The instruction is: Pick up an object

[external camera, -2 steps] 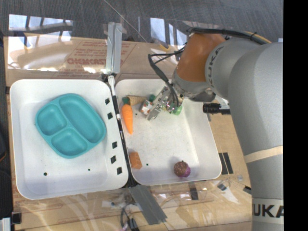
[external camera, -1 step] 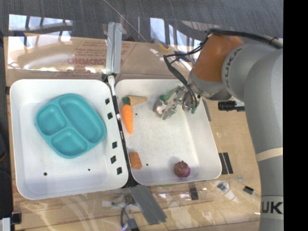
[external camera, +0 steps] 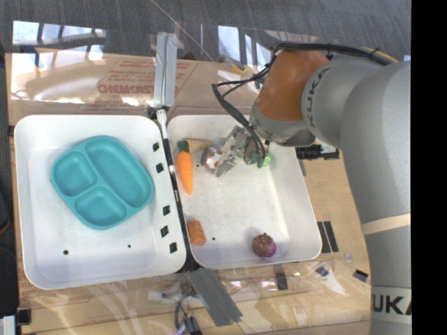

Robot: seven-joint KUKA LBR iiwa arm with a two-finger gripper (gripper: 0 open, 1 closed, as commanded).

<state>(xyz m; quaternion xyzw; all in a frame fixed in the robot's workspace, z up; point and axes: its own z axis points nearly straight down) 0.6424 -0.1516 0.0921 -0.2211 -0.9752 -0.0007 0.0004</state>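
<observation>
The arm looks to be in the reaching step, with nothing yet lifted. Far to the gripper's left, in the other bin (external camera: 28, 187), lies a teal plate (external camera: 103, 180) with three wells, well apart from the work. Nearer, along the left wall of the right bin (external camera: 293, 208), a carrot (external camera: 184, 172) lies just left of the gripper, tip pointing down the view, and a short tan cone (external camera: 196, 145) sits at its upper end, close beside the gripper's left. Below the carrot, further off, an orange-brown chunk (external camera: 196, 232) rests near the bin's lower left corner. The gripper (external camera: 225, 155) hangs low over the upper middle of that bin, metal parts crowded together and pointing left and down; whether it is spread or closed I cannot tell, and I see nothing plainly caught in it. Just to its right a small green thing (external camera: 265, 161) peeks out from under the wrist, too hidden to name. Below and to the right, well apart, a dark red ball (external camera: 264, 245) sits near the bin's lower edge. The likeliest targets are the cone or carrot; the next move calls for settling over one, descending and closing squarely on it. The arm (external camera: 363, 110) comes in from the right, its orange band (external camera: 290, 82) above the wrist, bent downward toward the bin.
</observation>
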